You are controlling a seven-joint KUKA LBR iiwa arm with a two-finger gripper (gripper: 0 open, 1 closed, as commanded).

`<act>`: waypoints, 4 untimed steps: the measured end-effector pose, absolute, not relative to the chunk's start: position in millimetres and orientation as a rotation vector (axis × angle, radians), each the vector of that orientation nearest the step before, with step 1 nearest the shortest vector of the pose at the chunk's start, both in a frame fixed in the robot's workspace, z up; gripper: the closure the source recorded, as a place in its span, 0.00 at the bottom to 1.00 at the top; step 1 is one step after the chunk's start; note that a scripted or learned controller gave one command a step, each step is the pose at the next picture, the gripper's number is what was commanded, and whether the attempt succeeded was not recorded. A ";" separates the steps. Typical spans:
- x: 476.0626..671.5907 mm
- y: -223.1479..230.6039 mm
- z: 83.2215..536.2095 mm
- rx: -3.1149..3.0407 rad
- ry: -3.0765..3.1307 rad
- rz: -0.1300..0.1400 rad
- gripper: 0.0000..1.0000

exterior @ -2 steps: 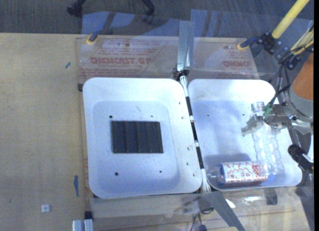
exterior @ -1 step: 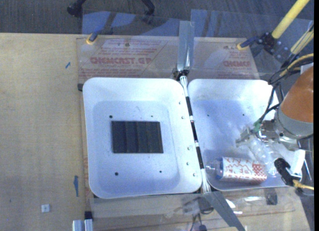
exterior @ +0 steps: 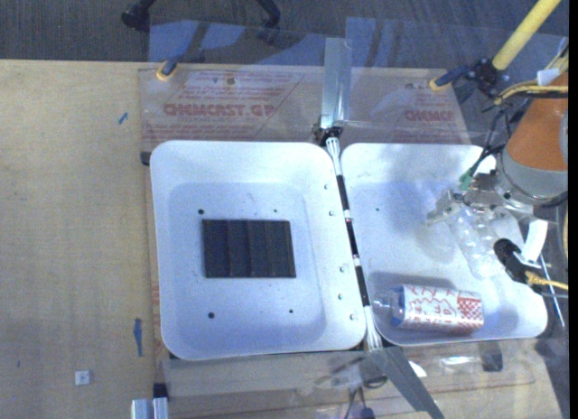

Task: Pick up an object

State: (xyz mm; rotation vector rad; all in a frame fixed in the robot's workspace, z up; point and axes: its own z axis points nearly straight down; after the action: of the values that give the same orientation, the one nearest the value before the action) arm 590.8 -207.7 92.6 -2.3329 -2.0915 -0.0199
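Observation:
A red-and-white can [exterior: 435, 307] lies on its side along the front wall of the right bin [exterior: 397, 173]. A flat black ribbed pad [exterior: 248, 248] rests in the middle of the left bin [exterior: 176, 182]. My gripper [exterior: 456, 205] hangs over the right half of the right bin, behind the can and apart from it. The arm's orange band [exterior: 542, 133] sits at the view's right edge. Just below the gripper is a faint, glassy shape [exterior: 476, 235]; I cannot tell what it is or whether the gripper touches it.
A metal divider [exterior: 336, 83] runs between the bins at the back. Clear plastic sheets [exterior: 221, 106] lie behind both bins. A yellow rod [exterior: 533, 15] and cables [exterior: 519, 259] crowd the right side. Bare wooden bench [exterior: 63, 228] stretches to the left.

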 end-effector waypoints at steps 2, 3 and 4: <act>633.1 -211.7 88.6 -1.980 -2.406 0.011 0.00; 640.7 -177.3 87.7 -1.794 -2.548 0.051 0.00; 651.2 -159.4 87.4 -1.537 -2.694 0.068 0.00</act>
State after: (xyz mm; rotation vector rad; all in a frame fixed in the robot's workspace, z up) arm 651.2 -159.4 87.4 -1.5367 -2.6939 0.0679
